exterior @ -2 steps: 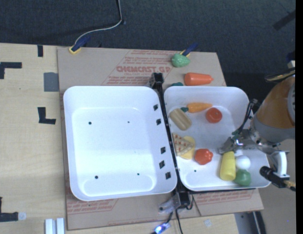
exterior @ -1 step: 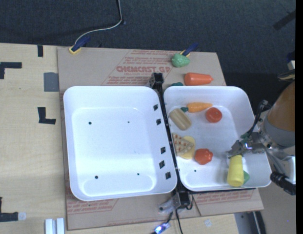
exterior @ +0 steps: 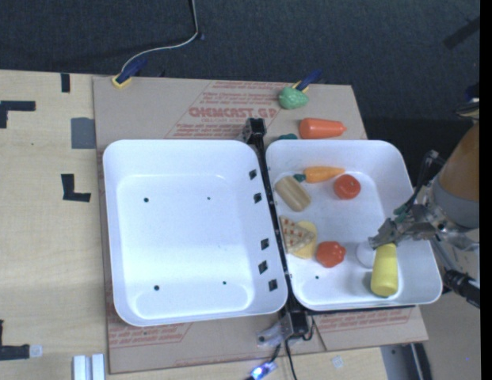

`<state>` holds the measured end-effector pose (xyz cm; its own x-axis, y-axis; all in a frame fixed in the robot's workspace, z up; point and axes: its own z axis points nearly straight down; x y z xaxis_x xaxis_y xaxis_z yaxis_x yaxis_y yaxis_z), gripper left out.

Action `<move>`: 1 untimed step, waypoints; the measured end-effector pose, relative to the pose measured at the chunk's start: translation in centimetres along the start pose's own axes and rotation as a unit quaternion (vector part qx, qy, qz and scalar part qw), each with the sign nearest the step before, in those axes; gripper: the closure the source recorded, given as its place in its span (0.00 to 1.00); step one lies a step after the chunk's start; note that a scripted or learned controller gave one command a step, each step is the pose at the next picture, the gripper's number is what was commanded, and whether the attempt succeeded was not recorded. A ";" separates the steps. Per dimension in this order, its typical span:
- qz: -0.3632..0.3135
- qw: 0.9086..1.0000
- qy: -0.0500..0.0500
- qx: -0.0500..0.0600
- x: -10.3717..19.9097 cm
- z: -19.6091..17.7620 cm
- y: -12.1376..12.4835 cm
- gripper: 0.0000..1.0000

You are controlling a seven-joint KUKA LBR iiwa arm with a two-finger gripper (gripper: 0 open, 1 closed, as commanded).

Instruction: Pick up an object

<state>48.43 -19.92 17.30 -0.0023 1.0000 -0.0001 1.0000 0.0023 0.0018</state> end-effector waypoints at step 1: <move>0.000 1.000 0.000 0.001 1.1 -1.0 -0.1 1.00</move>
<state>48.37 -18.83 18.34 -0.0020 1.0000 0.0007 1.0000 0.0020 -0.0005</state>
